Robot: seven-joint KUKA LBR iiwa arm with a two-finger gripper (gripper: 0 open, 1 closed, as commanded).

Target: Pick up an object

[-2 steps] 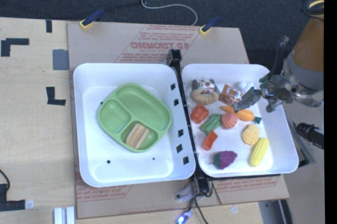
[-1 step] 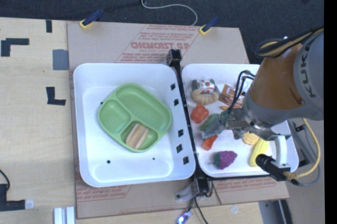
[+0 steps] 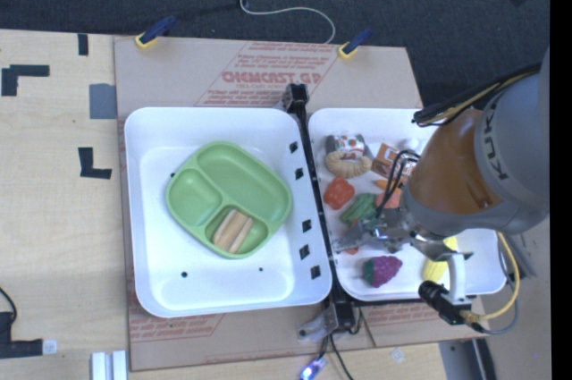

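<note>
My gripper hangs low over the middle of the right bin, and the grey and orange arm hides the bin's right half. Toy food lies around it. A green piece is just above it, and a red piece is up and to its left. A bunch of purple grapes is just below it. Farther back lie a tan bagel and an orange box. A yellow piece peeks out under the arm. Nothing is visibly held.
The left bin holds a green divided plate with a tan bun in one compartment. A black divider with clips runs between the bins. Both bins rest on cardboard on the wooden bench.
</note>
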